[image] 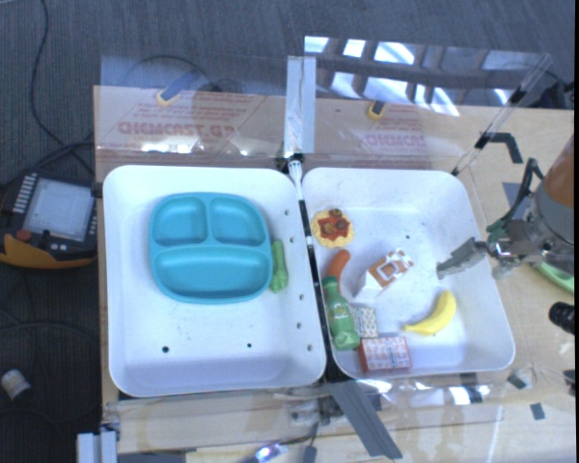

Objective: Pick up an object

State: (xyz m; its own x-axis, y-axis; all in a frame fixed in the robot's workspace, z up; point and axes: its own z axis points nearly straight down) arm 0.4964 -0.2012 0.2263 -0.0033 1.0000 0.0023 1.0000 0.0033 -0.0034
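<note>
Just below the gripper (460,258) lies a banana (434,315), the nearest pick; nothing looks lifted yet. Whether the tool is open or holds anything, I cannot tell.

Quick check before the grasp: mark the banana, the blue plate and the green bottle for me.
banana (435,314): camera view, middle of its curved body.
blue plate (210,247): camera view, divider between its compartments.
green bottle (341,318): camera view, mid-body.

No legible text anywhere.
</note>
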